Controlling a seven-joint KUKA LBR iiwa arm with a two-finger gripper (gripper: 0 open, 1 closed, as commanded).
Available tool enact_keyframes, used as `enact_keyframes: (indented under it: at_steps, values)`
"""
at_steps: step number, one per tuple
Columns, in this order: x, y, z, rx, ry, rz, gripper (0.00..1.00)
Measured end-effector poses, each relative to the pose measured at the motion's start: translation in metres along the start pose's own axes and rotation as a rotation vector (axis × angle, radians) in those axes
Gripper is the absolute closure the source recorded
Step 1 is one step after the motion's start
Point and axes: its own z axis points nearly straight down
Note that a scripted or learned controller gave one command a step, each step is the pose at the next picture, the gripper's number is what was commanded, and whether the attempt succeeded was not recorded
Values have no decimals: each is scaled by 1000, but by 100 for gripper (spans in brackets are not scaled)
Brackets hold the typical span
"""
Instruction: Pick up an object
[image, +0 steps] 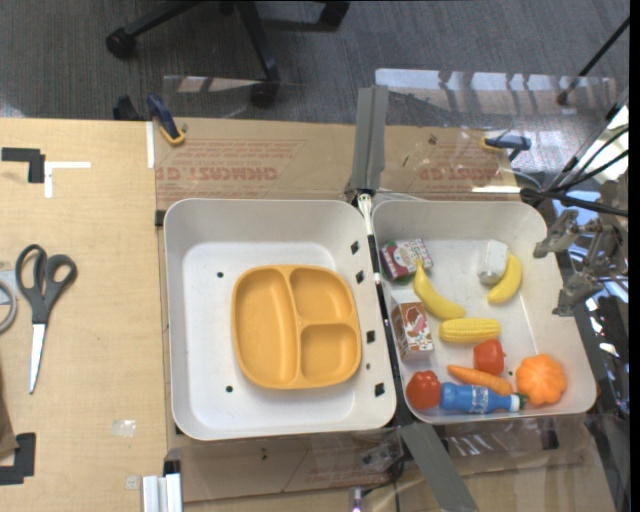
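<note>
The right bin holds several toy foods. There are two yellow bananas, a corn cob, an orange pumpkin and a carrot. A blue bottle lies along the front wall beside a red fruit. A small red piece, a brown packet, a red-and-white packet and a white lump lie among them. My gripper is grey metal at the bin's right rim, apart from every object.
The left bin holds a yellow divided plate. Scissors lie on the wooden bench at far left. Clear panels and clamps stand behind the bins. Cables run along the right edge.
</note>
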Motion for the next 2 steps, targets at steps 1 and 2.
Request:
enact_keyframes:
  at_steps: [1, 2]
  values:
    - [-56, 11, 121, 2, -9, 171, 0]
    - [-65, 4, 135, 1, -26, 359, 0]
